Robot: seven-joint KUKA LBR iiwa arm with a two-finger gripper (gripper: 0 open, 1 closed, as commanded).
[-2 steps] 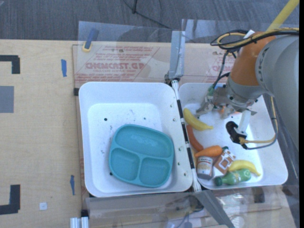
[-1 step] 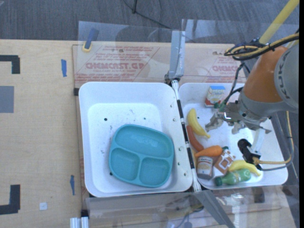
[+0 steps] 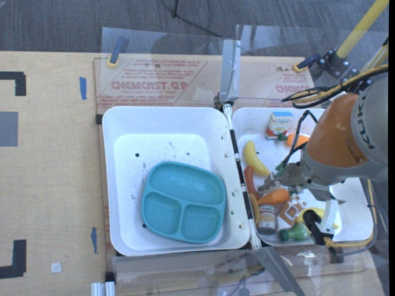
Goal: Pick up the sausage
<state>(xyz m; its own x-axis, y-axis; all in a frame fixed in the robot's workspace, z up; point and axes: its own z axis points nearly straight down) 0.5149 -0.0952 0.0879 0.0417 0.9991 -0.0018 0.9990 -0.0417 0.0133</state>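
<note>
The sausage (image 3: 249, 179) lies in the right bin (image 3: 358, 227) just left of the gripper (image 3: 276, 179), apart from it; whether the jaws are apart cannot be told. A banana (image 3: 255, 158) lies above-left, a carrot (image 3: 273, 197) just below.

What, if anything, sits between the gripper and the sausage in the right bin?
Nothing visible lies between them. The gripper is right beside the sausage, which lies along the right bin's left wall. The banana crowds it just above and the carrot just below, so a grasp may catch either neighbour.
</note>
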